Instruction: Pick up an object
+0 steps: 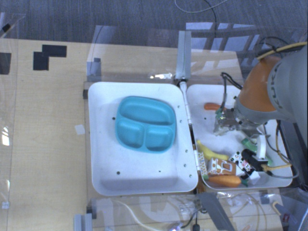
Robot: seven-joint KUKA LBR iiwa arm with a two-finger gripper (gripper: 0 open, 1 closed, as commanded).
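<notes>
Two shallow white bins are seen side by side on the pale wooden bench [43, 143]. The left bin [103, 172] is occupied by a blue divided plate [144, 123], which lies flat near its middle, with one long compartment toward the far side and two smaller ones toward the near side. The right bin [202, 93] is reached into by the grey arm [288, 85], whose orange band [255, 88] is seen above the wrist. The end effector [224, 125] is lowered over the middle of the right bin, above its white floor; whether it is apart or together cannot be told, and nothing is seen clamped in it. A small orange piece [211, 107] lies toward the far side of the right bin, just beyond the end effector. The remaining objects are gathered along the near edge of the same bin: a yellow banana [211, 153], a brown and white carton [221, 166] just beside it, an orange carrot-like piece [224, 180] against the near wall, and a black and white item [245, 163] to their right. A green piece [250, 142] is partly hidden under the arm. A thin cable [202, 6] is looped on the grey floor beyond the bench.
</notes>
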